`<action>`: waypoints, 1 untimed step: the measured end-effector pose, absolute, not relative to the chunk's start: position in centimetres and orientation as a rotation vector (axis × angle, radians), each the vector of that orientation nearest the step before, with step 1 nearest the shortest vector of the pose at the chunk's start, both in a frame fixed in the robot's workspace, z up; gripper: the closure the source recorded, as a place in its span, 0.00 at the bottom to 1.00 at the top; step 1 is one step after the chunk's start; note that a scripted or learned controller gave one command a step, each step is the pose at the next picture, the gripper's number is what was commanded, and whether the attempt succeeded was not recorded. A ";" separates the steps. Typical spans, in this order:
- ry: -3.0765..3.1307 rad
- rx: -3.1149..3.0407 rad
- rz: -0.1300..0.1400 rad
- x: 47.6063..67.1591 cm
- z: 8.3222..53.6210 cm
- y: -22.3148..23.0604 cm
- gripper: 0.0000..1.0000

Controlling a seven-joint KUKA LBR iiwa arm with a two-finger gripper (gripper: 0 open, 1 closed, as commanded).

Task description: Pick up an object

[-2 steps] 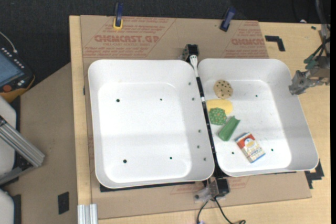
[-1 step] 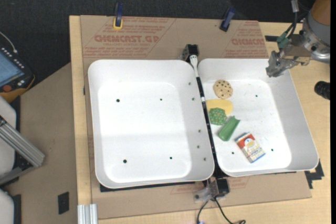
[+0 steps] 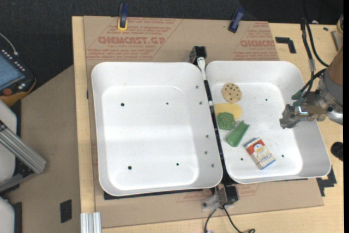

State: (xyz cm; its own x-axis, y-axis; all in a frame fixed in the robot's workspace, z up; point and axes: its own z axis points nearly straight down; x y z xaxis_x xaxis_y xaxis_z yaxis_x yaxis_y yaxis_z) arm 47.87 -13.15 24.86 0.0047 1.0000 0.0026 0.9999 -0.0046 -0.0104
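Looking down, we note the gripper [image 3: 290,115] over the right edge of the right bin [image 3: 272,76], above bare floor; nothing sits between its parts, and we cannot tell how the jaws stand. The candidates for picking lie clustered toward the bin's left wall: a cookie [image 3: 232,92], a yellow piece [image 3: 229,111], a green bumpy piece [image 3: 225,121] touching it, a green stick [image 3: 238,133], and a small box [image 3: 259,153] nearer the front edge. We judge the box the easiest target, lying apart from the rest. The left bin [image 3: 147,128] holds nothing relevant.
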 end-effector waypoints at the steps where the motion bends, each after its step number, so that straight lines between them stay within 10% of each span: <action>1: -2.238 -2.221 -0.018 48.1 36.9 -7.6 1.00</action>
State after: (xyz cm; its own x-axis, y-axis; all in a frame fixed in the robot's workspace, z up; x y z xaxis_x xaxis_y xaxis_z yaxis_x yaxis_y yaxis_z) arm 48.13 -7.62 36.95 -0.0077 1.0000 0.0000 0.9998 0.0077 0.0158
